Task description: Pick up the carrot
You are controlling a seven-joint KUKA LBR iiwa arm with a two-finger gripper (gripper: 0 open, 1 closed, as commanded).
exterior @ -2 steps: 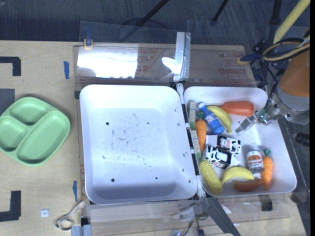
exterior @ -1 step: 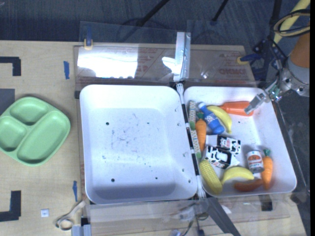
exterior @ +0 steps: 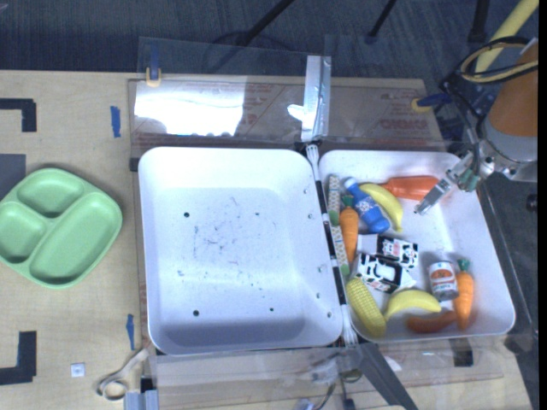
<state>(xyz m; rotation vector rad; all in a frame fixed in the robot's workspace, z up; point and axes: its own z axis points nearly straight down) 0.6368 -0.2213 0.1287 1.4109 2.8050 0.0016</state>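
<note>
Two carrots lie in the right bin [exterior: 491, 229]. One carrot [exterior: 349, 230] rests against the bin's left wall, below a blue bottle [exterior: 368, 211]. The other carrot [exterior: 464, 294], with a green top, sits near the front right corner beside a small can [exterior: 442, 278]. My gripper [exterior: 427, 202] hangs over the bin's back part, pointing down and left from the arm's wrist [exterior: 479, 167]. Its tip is just right of a banana [exterior: 384, 201] and just in front of a long orange-red item [exterior: 410, 185]. It is apart from both carrots, and I see nothing held in it.
The right bin also holds a black-and-white box [exterior: 385, 268], a corn cob [exterior: 366, 307], a second banana [exterior: 413, 301] and a red item [exterior: 427, 321]. The left bin [exterior: 231, 246] stands beside it. A green divided plate [exterior: 55, 226] lies at the far left.
</note>
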